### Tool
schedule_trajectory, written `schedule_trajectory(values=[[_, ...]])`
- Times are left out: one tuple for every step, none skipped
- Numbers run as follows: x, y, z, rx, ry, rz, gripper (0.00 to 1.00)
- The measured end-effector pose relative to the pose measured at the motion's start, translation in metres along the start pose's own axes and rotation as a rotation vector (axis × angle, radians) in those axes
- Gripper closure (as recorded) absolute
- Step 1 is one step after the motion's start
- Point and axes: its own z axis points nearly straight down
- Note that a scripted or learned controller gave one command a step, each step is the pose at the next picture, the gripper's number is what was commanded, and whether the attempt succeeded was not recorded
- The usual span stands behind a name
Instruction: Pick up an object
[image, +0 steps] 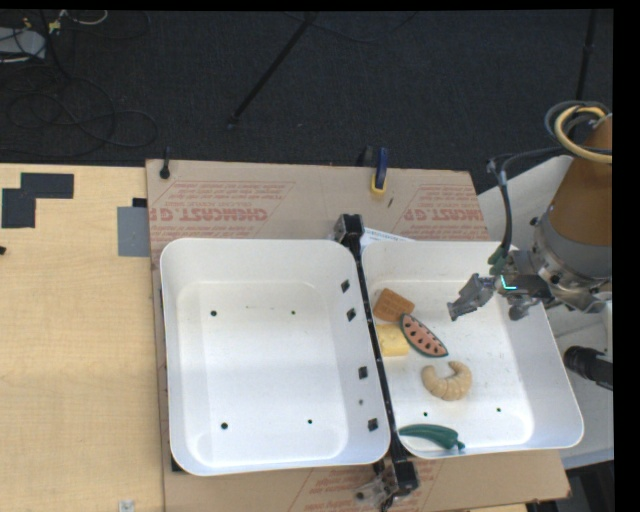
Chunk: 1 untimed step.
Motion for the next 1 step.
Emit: schedule_trajectory(values=[[0.0124, -0.0011, 0.1399, 0.015, 0.004, 0.0, 0.0]])
